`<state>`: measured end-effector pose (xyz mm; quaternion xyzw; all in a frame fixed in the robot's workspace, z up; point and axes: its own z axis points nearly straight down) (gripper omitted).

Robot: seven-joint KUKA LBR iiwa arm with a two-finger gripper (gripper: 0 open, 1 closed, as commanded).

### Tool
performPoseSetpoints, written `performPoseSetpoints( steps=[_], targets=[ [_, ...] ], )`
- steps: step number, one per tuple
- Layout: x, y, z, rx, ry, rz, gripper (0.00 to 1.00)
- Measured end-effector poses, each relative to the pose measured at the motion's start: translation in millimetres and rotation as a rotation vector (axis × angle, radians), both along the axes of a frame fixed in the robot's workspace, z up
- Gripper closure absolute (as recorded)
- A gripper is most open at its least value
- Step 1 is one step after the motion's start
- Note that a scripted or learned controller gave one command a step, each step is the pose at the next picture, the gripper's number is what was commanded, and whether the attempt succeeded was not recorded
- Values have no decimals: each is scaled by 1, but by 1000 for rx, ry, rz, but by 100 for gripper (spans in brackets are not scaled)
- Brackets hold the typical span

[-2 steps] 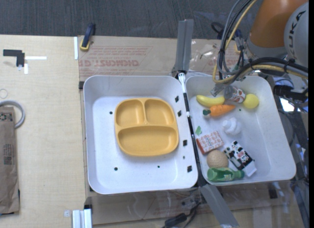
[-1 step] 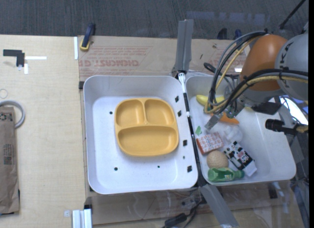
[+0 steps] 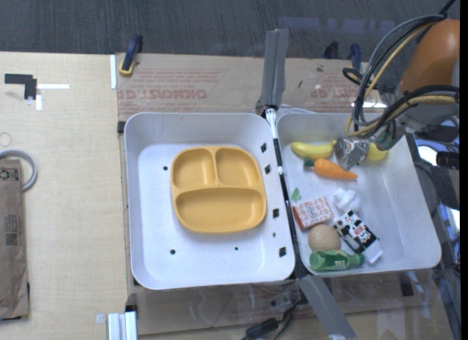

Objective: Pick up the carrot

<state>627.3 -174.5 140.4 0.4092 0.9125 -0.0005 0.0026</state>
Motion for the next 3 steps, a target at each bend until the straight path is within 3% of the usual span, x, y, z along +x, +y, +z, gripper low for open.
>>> performPoseSetpoints(
  steps=[1,2,3],
  targets=[
    [-33,6,67,1,1,40,0],
    [-50,57,-36,2,3,-60,0],
    [-49,56,-27,1,0,-63,100]
  ],
)
